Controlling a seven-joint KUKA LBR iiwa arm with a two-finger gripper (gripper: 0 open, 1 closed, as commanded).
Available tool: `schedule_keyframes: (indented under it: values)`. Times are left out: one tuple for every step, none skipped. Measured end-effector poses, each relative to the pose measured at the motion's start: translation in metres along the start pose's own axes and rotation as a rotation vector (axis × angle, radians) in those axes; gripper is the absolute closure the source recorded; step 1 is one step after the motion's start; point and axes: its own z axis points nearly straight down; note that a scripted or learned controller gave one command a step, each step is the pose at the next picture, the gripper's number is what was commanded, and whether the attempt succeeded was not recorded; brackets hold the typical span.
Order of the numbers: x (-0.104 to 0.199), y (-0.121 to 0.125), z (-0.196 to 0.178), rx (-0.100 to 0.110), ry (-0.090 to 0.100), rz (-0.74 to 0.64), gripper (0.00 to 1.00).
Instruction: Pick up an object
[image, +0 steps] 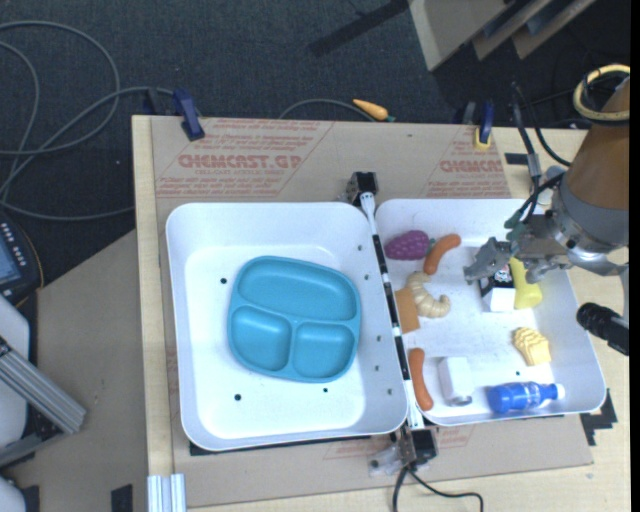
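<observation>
Over the right bin (590, 375), we see the gripper (497, 268) beside a yellow-and-white object (524, 285), finger state unclear, so we'd centre on it before descending and closing.

Two bins are set side by side on the bench (150, 300). A divided plate (293, 318) lies in the left bin (200, 400). In the right bin (585, 350), grapes (407, 244) and a sausage (440, 253) are placed at the back, a bottle (522, 397) at the front, and corn (533, 346) just behind the bottle.
</observation>
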Motion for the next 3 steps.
schedule_keyframes:
  values:
    - [-0.014, 0.055, 0.131, -0.025, -0.003, -0.004, 0.00]
    - [0.008, 0.111, 0.155, 0.013, -0.001, -0.007, 0.00]
    - [0.013, 0.123, 0.158, 0.052, -0.002, -0.004, 0.00]
